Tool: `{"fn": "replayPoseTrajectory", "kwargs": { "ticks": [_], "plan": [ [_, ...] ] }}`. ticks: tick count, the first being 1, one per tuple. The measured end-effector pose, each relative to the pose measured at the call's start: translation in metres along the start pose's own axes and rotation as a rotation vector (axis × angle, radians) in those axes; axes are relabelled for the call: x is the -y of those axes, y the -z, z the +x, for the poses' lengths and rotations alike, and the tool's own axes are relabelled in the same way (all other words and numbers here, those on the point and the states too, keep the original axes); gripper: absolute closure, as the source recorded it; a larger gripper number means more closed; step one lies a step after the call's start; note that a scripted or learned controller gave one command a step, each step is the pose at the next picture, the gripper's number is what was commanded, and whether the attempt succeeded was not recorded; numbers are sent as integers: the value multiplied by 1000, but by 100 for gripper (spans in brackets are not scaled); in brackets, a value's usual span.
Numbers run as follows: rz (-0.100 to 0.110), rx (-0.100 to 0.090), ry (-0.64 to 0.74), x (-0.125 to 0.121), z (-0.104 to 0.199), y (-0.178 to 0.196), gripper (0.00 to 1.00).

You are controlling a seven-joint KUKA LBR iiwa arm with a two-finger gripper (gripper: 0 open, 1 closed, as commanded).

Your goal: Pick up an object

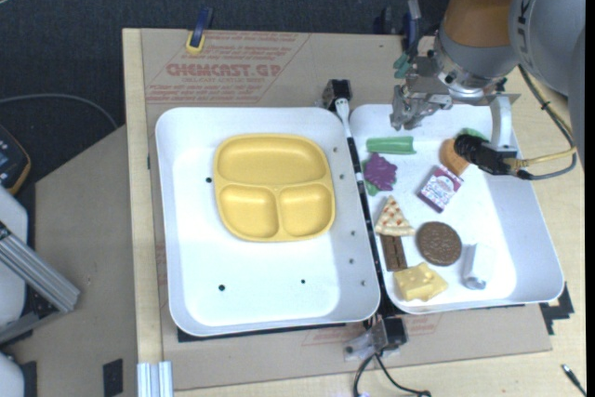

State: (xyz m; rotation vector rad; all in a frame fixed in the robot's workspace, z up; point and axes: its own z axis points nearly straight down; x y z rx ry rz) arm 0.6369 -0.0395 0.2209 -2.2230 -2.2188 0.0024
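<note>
1. Two shallow white bins are seen side by side on a cardboard-covered bench; the left bin [186, 228] holds a yellow divided tray [274, 185], set toward its far half, with bare floor left open along the near side.
2. The right bin [535, 237] is crowded along its left side: a green cylinder [390, 144], a purple grape cluster [378, 171], a pizza slice [392, 217], a brown bar [394, 250] and a yellow cheese wedge [420, 282] are lined from far to near.
3. Further right, a small purple-and-white carton [440, 189], a round brown cookie [438, 243], a grey bolt-like piece [472, 267] and an orange-brown item [455, 153] are found.
4. The gripper [409, 113] is poised over the far left corner of the right bin, just above the green cylinder; nothing is seen between its fingers, and whether they are parted cannot be told.
5. Open floor is left along the right bin's right wall and near right corner.
</note>
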Motion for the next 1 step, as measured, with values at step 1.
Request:
{"fn": "replayPoseTrajectory", "kwargs": {
  "ticks": [1],
  "plan": [
    [-6,0,4,0,12,15,100]
  ]
}}
